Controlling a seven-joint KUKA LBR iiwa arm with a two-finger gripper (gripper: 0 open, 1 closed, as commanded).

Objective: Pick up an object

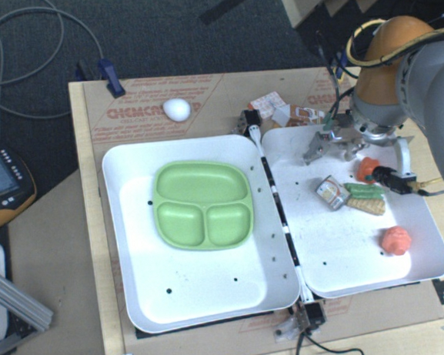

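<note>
Glossy green three-compartment tray (203,204); matte pink lumpy ball (396,240).

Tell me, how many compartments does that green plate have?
3. The green plate in the left bin has one long compartment along its far side and two smaller ones side by side along its near side.

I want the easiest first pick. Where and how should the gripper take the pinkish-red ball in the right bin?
Grip the pinkish-red ball across its middle, coming straight down from above. It looks round and lies apart from the other items, with bare right bin floor around it for the fingers.
</note>
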